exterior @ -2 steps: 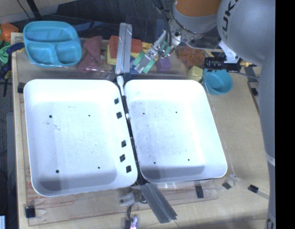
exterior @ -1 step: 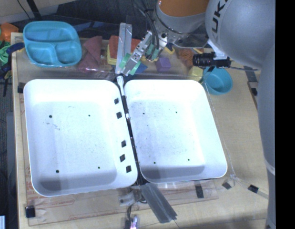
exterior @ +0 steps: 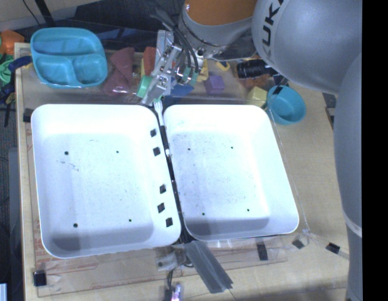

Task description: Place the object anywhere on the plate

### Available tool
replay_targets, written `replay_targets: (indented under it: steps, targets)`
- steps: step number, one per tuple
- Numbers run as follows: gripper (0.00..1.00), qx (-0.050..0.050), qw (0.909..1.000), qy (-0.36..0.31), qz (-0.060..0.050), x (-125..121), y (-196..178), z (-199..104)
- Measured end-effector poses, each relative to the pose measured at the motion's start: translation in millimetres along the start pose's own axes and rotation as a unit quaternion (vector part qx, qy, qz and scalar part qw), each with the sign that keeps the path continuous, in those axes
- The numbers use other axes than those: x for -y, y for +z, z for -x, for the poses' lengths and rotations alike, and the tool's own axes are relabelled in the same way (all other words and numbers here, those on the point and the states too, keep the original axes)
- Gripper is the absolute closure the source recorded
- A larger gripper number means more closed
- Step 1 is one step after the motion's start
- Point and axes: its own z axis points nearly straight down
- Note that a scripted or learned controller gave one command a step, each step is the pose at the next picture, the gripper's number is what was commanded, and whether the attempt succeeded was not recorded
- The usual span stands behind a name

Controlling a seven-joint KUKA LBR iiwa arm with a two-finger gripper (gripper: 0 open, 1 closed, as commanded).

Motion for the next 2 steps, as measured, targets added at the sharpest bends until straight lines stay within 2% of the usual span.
replay_targets:
  steps: [1, 2]
  targets:
    - [1.0, 0.004, 0.9925, -0.122, 0.001, 47, -88, 14]
    - [1.0, 0.001, 0.9907, -0.136, 0.001, 21, -35, -25]
